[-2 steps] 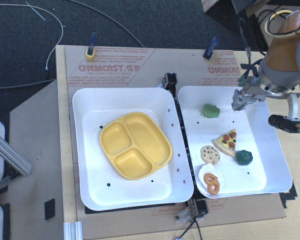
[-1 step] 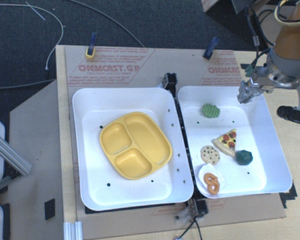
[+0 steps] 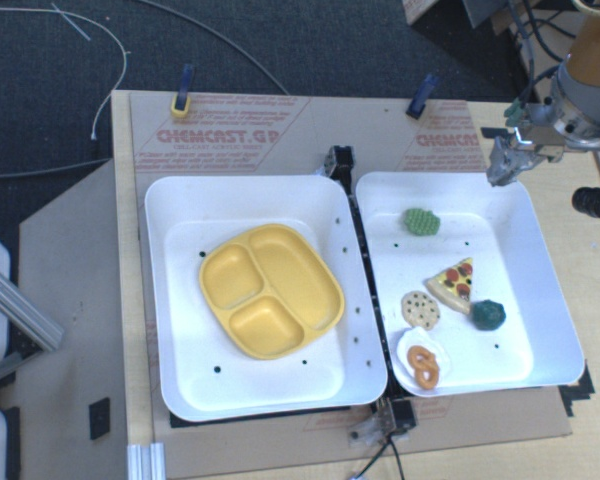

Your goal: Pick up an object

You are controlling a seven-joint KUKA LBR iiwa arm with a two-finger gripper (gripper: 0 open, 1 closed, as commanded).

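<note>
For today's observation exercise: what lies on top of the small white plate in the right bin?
A pretzel lies on the small white plate, near the right bin's front edge. The part of the plate under the pretzel is covered.

Right bin [image 3: 540,268]: five loose toy foods. A green, bumpy piece [image 3: 420,221] lies at 11 o'clock. A pizza slice [image 3: 453,283] lies flat near centre, tip toward 9 o'clock. A dark green lump [image 3: 488,314] sits just beside it at 4 o'clock. A speckled cookie [image 3: 420,309] lies at 7 o'clock, above a white disc bearing a pretzel [image 3: 421,361].
</note>
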